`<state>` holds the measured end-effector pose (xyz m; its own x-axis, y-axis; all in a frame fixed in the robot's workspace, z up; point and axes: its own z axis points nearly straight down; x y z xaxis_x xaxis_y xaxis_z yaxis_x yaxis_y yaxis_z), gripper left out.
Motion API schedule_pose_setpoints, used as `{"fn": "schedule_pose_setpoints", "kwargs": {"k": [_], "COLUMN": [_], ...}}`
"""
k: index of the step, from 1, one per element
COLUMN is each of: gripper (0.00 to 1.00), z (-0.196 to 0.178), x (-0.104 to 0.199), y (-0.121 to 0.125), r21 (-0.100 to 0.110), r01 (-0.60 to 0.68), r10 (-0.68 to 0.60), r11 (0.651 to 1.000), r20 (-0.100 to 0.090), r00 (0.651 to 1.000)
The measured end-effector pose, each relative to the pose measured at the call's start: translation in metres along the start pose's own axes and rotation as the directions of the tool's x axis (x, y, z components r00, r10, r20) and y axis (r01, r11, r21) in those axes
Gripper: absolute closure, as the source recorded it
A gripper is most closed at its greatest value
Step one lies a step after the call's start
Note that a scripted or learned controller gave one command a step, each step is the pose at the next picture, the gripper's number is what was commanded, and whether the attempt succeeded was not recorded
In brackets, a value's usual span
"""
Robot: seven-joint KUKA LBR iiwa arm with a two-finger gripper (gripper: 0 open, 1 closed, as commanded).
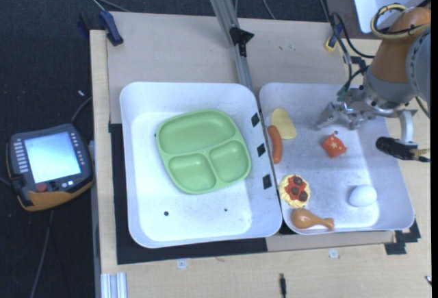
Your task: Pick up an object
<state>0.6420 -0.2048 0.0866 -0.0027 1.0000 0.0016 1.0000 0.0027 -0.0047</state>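
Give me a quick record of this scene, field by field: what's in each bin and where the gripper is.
left bin: green divided plate
right bin: yellow piece, sausage, small pizza, drumstick, white egg, red-orange item
gripper: over the right bin's far side, above the red-orange item, nothing seen held
arm: enters from the right, orange band above the wrist
beside bench: handheld controller on the floor at left
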Motion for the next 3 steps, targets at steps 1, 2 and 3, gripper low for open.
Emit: {"fn": "schedule_pose_setpoints", "kwargs": {"k": [1, 2, 3], "gripper": [0.0, 1.0, 1.0], "z": [0.001, -0.011, -0.059], "x": [0.0, 0.0, -0.006], "y": [0.0, 0.002, -0.002], "r21": [-0.003, -0.006, -0.009], "r01": [-0.001, 0.0, -0.002], "r10": [0.001, 0.0, 0.002], "r11": [1.0, 1.0, 1.0], "r20": [0.001, 0.003, 0.003], "r00": [1.0, 1.0, 1.0]}}
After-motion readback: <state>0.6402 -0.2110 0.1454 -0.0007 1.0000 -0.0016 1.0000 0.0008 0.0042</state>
